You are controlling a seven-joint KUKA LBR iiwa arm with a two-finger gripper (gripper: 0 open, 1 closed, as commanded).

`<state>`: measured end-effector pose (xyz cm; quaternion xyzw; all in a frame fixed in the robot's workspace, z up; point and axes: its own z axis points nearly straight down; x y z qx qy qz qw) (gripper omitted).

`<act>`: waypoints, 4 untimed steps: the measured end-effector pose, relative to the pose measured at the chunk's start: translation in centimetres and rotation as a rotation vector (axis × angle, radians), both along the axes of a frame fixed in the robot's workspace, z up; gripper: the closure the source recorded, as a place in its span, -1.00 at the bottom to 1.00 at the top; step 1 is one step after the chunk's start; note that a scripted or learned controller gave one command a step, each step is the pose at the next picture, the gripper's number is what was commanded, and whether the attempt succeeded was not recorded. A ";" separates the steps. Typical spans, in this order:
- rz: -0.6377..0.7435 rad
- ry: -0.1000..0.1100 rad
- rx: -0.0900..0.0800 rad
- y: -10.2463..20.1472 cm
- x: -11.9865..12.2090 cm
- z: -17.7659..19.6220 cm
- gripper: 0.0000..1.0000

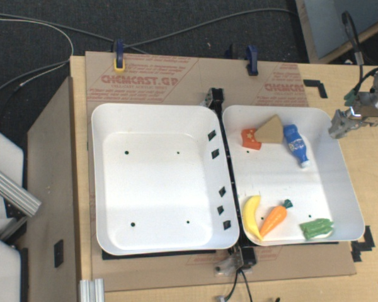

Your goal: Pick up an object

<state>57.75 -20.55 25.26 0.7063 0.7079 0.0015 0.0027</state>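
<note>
Glossy white plastic bins [157,115] on matt brown cardboard sheet [176,74]

I work in a robotics lab. My tabletop [176,74] is clamped cardboard bearing two white bins [107,168]. Loose cables [44,27] cross the dark carpet [176,5].

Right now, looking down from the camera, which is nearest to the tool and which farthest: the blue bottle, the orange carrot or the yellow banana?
Measured from the tool at the right bin's far right edge:
1. Blue bottle, upper part of the right bin.
2. Orange carrot, near the bin's front.
3. Yellow banana, front left corner, just beyond the carrot.
</note>
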 end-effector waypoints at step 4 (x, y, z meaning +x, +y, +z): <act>0.005 0.003 0.004 21.7 5.5 -1.3 1.00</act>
